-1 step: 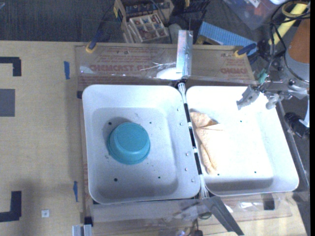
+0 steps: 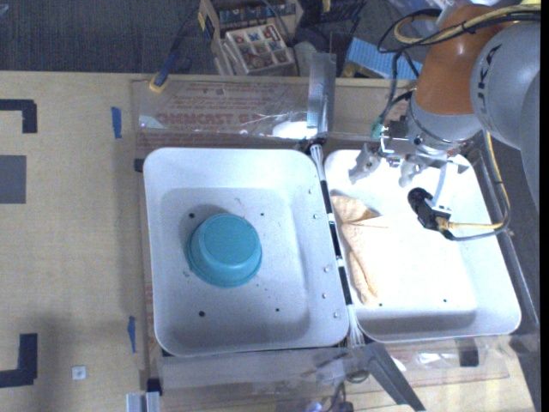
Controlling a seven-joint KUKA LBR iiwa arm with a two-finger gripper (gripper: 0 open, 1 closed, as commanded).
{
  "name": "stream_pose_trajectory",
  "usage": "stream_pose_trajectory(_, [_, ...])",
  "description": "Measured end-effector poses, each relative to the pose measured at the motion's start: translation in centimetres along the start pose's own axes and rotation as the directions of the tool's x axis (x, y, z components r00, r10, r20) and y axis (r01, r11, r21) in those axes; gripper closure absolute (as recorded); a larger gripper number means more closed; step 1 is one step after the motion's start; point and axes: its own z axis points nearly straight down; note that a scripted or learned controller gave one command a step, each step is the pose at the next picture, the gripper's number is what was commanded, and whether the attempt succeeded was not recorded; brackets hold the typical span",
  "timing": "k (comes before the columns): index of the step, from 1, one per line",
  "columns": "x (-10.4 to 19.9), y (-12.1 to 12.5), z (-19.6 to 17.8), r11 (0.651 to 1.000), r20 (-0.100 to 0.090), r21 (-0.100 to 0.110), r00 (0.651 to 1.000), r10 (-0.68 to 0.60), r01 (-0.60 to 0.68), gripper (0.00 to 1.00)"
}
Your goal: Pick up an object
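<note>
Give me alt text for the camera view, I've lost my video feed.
The arm's tool hangs over the far end of the right bin, above a tan cloth lying along that bin's left side. The left bin holds a teal bowl, upside down near its middle.

Landmark: the divider rims (image 2: 330,230) where the two bins meet. Left of it, the left bin (image 2: 163,178) has open floor all round a teal bowl (image 2: 225,249) sitting upside down about mid-floor, apart from every wall. Right of it, a tan cloth (image 2: 358,251) lies along the right bin (image 2: 493,303) floor just beside the divider; floor past the cloth is bare. The hand (image 2: 386,168) and a black cable (image 2: 429,211) hang over that bin's far end.
</note>
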Motion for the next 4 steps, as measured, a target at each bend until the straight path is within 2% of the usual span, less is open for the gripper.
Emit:
stream_pose_trajectory(1, [-6.4, -2.0, -3.3, 0.997, 0.001, -0.003, 0.997, -0.072, 0.072, 0.00])
stream_pose_trajectory(2, [-3.9, -1.5, 5.7, 0.995, 0.000, 0.000, 0.995, -0.103, 0.103, 0.00])
stream_pose_trajectory(3, [-11.4, 1.2, -3.4, 1.000, 0.002, -0.003, 1.000, -0.005, 0.005, 0.00])
stream_pose_trajectory(4, [-5.3, -5.2, 5.0, 0.997, 0.000, 0.001, 0.997, 0.074, -0.074, 0.00])
